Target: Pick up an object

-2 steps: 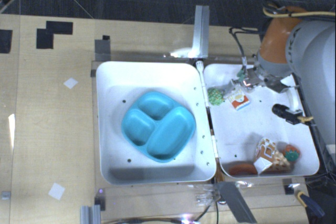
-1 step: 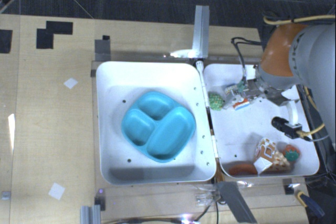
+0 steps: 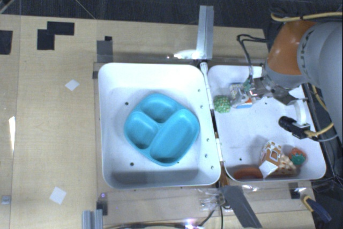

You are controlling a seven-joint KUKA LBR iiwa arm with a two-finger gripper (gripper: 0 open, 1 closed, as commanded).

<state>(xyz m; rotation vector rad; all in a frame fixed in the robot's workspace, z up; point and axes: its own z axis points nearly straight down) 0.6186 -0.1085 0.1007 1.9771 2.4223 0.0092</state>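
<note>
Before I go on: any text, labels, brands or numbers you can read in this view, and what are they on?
No readable text anywhere.
Packet in the right bin: printed pattern, too blurred to read.
Small item by the gripper: coloured markings, too small to read.
Blue tray in the left bin: no marking seen.

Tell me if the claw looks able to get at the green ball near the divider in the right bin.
Probably yes. The claw is low in the right bin, just beside the green ball, with nothing between them. The bin's left wall sits close behind the ball, which could crowd a finger.
</note>
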